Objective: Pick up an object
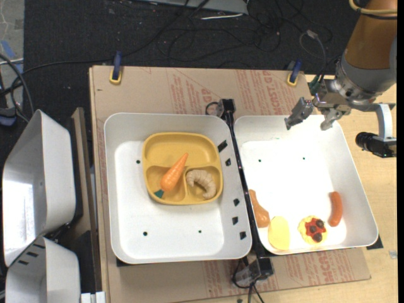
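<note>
Camera view: two-finger gripper point(313, 117) hovers over right white bin's point(360, 188) far edge, fingers point(297, 117) spread apart, gripping nothing; orange sausage point(335, 208) lies well apart.

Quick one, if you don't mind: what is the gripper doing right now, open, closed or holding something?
Gripper: open, fingers spread with nothing between them, above the back edge of the right bin.

Two white bins point(126, 232) point(353, 169); one yellow plate point(151, 153); six toy foods.
</note>
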Motion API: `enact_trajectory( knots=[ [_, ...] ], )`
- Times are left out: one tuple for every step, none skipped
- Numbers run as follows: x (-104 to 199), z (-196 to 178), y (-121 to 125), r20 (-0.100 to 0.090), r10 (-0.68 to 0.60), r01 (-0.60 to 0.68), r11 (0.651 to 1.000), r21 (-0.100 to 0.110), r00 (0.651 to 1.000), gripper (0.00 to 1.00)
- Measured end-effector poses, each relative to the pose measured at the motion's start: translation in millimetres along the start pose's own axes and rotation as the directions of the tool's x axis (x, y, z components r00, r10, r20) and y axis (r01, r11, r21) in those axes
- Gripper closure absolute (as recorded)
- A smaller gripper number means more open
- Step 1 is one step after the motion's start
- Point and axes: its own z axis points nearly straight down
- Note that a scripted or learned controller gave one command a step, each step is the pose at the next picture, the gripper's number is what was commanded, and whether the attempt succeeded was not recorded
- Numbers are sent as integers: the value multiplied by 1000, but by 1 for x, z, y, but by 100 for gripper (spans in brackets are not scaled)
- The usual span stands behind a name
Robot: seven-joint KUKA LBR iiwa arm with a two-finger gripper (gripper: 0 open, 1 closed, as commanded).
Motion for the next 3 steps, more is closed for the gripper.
enact_trajectory(
  knots=[
    [0,-7,2,2,-2,2,1000,-12,1000,0],
    [-8,43,8,2,1,-1,1000,-8,1000,0],
    [-8,87,10,2,0,0,1000,-8,1000,0]
  ],
)
